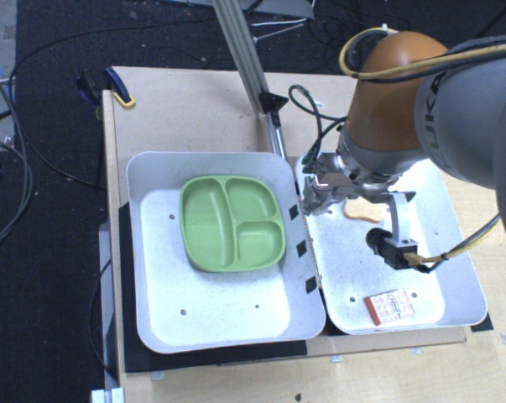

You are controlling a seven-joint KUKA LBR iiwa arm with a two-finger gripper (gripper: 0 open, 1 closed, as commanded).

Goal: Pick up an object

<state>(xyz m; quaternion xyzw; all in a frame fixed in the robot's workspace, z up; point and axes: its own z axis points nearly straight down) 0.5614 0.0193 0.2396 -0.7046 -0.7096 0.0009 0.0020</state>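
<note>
Pick not yet made; gripper low at the right bin's inner wall.

The gripper [315,196] is seen low in the right bin [346,290], close against the wall shared with the left bin [219,302]. Whether it is released or clenched cannot be told, and nothing is seen held. A tan flat piece [366,213] lies just beside it, a small red-and-white packet [389,306] lies well apart near the front rim, and a green divided plate [232,222] lies in the left bin. Room is judged tight at the wall and open mid-bin.

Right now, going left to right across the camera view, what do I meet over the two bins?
green divided plate → gripper → red-and-white packet
</note>
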